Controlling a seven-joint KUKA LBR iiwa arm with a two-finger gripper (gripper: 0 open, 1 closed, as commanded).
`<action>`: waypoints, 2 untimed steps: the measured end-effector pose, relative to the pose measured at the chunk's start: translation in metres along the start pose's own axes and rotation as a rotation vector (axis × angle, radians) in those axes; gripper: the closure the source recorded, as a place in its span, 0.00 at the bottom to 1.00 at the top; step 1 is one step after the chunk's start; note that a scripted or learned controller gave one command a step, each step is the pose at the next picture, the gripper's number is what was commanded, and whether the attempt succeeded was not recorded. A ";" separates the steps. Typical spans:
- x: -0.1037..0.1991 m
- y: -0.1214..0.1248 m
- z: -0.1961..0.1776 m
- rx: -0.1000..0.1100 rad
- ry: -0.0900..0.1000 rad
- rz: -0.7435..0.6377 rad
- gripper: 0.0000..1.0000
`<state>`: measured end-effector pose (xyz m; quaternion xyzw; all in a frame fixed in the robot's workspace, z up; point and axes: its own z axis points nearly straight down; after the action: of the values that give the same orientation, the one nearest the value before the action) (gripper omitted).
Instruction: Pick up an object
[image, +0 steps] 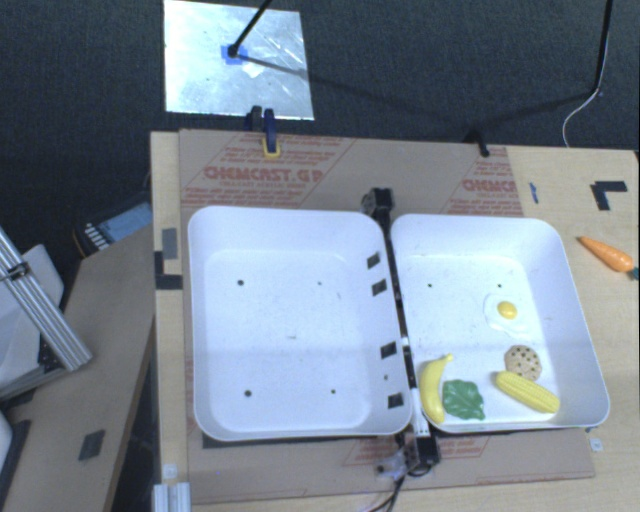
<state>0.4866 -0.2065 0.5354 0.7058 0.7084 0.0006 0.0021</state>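
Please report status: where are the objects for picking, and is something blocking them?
Banana, green leaf, corn, cookie, fried egg in right bin. Carrot outside on bench. Nothing over them.

Two bins (200, 300) (570, 300); five toy foods (433, 388) (463, 399) (526, 391) (522, 360) (505, 310) (one carrot (607, 253) outside).

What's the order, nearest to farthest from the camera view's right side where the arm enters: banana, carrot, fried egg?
1. carrot, on the bench, right of the right bin.
2. fried egg, inside the right bin, toward its right wall.
3. banana, in that bin's near-left corner.
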 end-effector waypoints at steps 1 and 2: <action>0.001 0.085 0.026 0.000 0.000 -0.004 0.00; -0.001 0.038 -0.002 -0.002 0.000 0.004 0.00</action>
<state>0.5248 -0.2069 0.5377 0.7071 0.7071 0.0013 0.0029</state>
